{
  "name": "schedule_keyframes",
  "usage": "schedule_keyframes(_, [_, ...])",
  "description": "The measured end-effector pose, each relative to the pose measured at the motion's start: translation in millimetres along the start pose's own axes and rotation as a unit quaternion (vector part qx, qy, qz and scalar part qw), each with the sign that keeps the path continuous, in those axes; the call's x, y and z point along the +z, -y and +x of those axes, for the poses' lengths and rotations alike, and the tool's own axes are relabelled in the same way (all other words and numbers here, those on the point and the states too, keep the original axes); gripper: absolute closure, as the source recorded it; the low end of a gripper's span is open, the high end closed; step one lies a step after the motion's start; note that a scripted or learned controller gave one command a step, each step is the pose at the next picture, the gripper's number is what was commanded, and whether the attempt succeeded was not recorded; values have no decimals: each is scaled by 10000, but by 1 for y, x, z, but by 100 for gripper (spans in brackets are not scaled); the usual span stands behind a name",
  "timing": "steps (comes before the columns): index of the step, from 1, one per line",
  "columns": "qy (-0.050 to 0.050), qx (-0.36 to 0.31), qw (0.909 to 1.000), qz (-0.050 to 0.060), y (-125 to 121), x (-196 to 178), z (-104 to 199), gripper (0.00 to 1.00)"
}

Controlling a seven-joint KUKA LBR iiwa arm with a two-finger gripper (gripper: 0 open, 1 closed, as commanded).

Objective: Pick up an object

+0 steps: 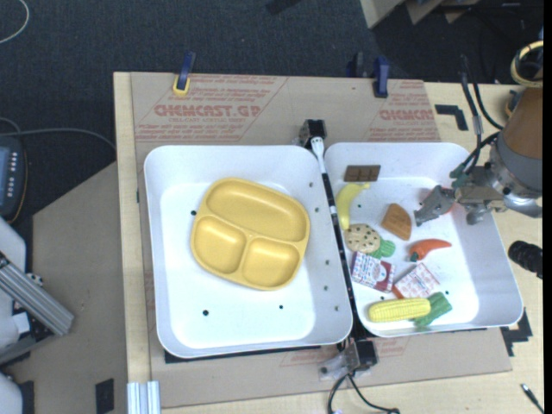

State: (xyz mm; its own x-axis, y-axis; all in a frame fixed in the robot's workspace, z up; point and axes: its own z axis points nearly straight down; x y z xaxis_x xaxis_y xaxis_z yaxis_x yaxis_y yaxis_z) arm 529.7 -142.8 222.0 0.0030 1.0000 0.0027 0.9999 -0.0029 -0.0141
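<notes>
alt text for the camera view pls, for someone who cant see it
A robot gripper hovers over the right bin, above toy food: corn cob, red chili, cookie, banana. The left bin holds a yellow divided plate.

A brown bench board (259, 102), printed with red lettering, is seen under two shallow white bins. The left bin (172, 231) and the right bin (496, 274) are set side by side on it, their inner rims touching.
</notes>
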Motion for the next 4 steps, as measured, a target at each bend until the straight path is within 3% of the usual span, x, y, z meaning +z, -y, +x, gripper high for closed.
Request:
schedule_keyframes(1, [11, -16, 10000, -70, -3, -7, 0, 0])
schedule_keyframes(3, [2, -11, 10000, -35, -5, 116, 1, 0])
schedule_keyframes(4, [39, -12, 9999, -124, -9, 133, -1, 0])
